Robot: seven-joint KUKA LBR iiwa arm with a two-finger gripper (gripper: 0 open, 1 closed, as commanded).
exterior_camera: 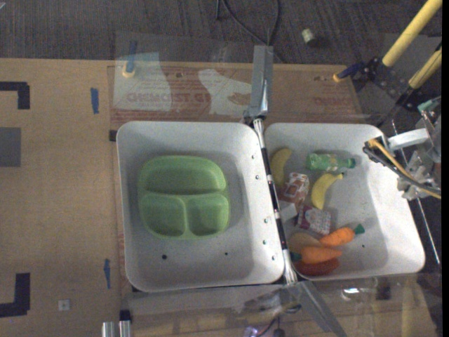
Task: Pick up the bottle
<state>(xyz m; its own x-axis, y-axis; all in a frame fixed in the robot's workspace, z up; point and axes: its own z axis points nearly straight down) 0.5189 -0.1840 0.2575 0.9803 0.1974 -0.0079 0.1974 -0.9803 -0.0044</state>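
The bottle (328,162) is small and green with a lighter cap end, and it lies on its side near the back of the right bin (393,223). My gripper (410,166) hangs over the right rim of that bin, to the right of the bottle and well apart from it. Cables and a yellow wire run across the gripper. Nothing shows between the gripper and the bottle.
Around the bottle lie two yellow bananas (320,188), (280,164), a red packet (295,187), a second packet (316,220), an orange carrot (338,236) and a red item (317,257). The left bin (140,258) holds a green divided plate (184,196).
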